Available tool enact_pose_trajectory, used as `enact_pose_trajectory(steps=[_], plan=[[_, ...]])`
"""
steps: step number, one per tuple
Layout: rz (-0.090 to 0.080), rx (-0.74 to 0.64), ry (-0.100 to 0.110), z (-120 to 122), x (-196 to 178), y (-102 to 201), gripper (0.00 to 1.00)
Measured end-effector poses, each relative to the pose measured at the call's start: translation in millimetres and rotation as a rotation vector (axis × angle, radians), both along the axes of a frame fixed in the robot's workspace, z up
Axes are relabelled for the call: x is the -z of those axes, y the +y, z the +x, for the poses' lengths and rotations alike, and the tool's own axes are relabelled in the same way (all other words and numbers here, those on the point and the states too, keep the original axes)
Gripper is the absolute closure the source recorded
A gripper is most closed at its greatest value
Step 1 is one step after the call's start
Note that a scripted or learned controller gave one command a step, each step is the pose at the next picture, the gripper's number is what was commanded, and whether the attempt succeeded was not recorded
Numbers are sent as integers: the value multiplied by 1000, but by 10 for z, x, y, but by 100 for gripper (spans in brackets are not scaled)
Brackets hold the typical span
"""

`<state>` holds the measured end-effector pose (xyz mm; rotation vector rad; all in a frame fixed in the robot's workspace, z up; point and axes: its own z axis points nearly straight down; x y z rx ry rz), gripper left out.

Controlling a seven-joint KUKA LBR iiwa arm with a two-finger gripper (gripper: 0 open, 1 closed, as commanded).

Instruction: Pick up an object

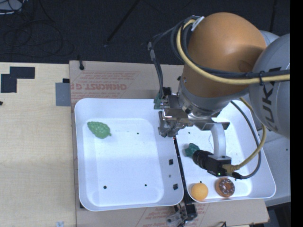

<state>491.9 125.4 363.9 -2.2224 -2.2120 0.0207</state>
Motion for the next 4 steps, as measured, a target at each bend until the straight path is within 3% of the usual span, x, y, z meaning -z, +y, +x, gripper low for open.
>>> enact_pose_trajectory(steps=[1,2,3,4], plan=[[2,-9,-1,122,769,503,100],[5,-3,-12,-171,318,173,100],[4,-3,-9,-164,345,181,0],[2,-3,-5,-162,251,174,100]])
